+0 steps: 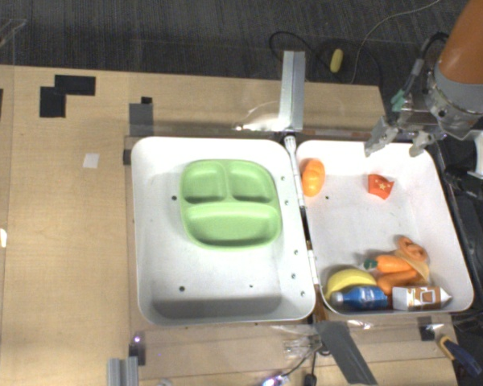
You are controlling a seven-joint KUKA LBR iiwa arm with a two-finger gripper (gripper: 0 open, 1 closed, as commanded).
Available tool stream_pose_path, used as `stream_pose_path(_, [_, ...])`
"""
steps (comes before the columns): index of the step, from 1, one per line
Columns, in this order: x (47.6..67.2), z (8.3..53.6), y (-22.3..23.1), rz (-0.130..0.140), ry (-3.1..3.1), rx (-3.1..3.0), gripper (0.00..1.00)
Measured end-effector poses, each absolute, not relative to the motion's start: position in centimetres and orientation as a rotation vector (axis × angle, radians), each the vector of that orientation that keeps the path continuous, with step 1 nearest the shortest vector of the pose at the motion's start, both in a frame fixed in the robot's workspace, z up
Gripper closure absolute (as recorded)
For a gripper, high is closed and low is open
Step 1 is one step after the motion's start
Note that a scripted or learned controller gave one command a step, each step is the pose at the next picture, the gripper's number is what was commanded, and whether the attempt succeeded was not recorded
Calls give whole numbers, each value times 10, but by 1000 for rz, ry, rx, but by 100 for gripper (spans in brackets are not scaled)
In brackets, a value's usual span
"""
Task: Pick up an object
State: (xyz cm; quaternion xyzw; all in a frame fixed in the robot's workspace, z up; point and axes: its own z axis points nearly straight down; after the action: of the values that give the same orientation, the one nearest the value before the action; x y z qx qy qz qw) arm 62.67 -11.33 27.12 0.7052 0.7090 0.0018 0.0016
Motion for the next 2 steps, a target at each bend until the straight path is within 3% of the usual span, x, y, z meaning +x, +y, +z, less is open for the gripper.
stream_pose_path(1, [590, 97, -119, 7, 2476, 1925, 0])
stream_pose_path(2, [496, 91, -169, 8, 2468, 1925, 0])
